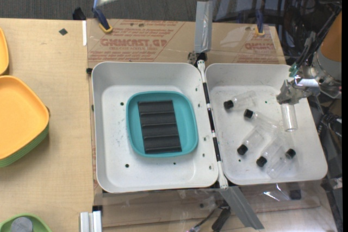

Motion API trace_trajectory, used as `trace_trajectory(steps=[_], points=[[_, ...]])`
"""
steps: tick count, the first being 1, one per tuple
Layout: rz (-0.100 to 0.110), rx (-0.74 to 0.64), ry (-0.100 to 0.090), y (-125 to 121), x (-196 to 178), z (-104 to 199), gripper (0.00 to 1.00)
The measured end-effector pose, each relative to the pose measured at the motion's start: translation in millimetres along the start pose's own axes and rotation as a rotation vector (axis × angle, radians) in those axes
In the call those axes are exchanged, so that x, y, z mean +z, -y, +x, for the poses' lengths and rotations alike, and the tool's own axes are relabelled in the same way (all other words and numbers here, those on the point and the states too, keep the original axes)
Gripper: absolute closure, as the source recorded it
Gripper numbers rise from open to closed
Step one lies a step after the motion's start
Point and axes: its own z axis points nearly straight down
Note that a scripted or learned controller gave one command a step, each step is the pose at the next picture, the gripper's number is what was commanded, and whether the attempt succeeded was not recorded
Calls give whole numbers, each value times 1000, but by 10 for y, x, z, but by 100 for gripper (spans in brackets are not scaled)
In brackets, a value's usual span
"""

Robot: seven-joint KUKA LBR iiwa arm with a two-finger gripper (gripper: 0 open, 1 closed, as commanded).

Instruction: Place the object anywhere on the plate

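Observation:
A teal plate (188,119) with a dark ridged insert (159,126) lies in the left bin (109,133). Several clear vials with black caps lie scattered in the right bin (310,171), among them one (251,142) near the middle and one (237,100) towards the back. My gripper (287,97) hangs over the right bin's far right side. A clear vial (290,118) stands lengthwise right beneath its tips, its upper end meeting them. Whether that vial is gripped or lying on the bin floor cannot be made out.
Stacked yellow-orange dishes (19,119) sit on the wooden bench at the left edge. Cardboard (141,38) lies behind the bins, with a metal divider (209,117) between them. Cables and the arm's body crowd the right edge.

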Motion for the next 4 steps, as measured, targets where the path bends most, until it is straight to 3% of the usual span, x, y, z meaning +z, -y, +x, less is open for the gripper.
trace_trajectory(steps=[1, 2, 3, 4], points=[[0, 0, 0, 0, -1, -1, 0], [0, 13, 2, 295, -1644, 154, 0], [1, 80, 2, 52, -2323, -284, 0], [3, 221, 2, -431, -2310, -342, 0]])
